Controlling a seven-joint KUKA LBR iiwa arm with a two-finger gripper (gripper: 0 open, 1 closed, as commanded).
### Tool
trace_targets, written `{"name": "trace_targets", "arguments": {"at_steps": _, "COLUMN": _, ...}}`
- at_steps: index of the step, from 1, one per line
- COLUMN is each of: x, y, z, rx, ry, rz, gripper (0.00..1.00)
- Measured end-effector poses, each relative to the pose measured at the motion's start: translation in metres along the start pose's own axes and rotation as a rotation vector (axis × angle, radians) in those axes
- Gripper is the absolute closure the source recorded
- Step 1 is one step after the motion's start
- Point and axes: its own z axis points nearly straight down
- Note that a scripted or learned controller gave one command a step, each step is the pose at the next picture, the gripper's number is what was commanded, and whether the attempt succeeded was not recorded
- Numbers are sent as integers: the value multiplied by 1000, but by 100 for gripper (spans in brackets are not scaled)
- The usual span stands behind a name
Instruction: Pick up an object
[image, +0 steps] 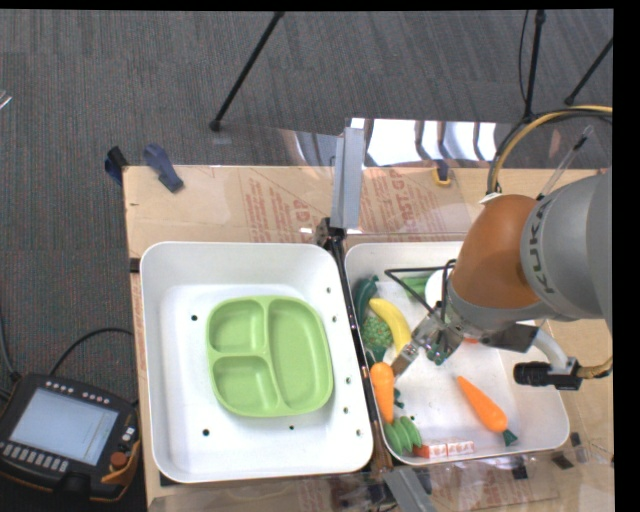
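My gripper (421, 352) hangs low over the left part of the right bin (545, 425), under the orange wrist band. A yellow banana (388, 320) lies just to its left, and an orange carrot (381, 390) lies just below and left of it. Another orange carrot with a green tip (484, 403) rests to the lower right, apart from the gripper. I see nothing held in the gripper.
A bumpy green vegetable (375, 331) and a dark green piece (364, 293) lie along the right bin's left wall. A green toy (405, 435) sits at its front. The left bin (170, 300) holds a green divided plate (269, 356). The arm covers the right bin's back half.
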Motion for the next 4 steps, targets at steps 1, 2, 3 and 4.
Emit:
{"name": "trace_targets", "arguments": {"at_steps": 1, "x": -14, "y": 9, "z": 0, "rx": -1, "ry": 2, "rz": 61, "gripper": 0}}
{"name": "trace_targets", "arguments": {"at_steps": 2, "x": -86, "y": -57, "z": 0, "rx": 0, "ry": 5, "rz": 136, "gripper": 0}}
{"name": "trace_targets", "arguments": {"at_steps": 3, "x": -25, "y": -113, "z": 1, "rx": 1, "ry": 5, "rz": 256, "gripper": 0}}
{"name": "trace_targets", "arguments": {"at_steps": 4, "x": -25, "y": -113, "z": -8, "rx": 1, "ry": 7, "rz": 251, "gripper": 100}}
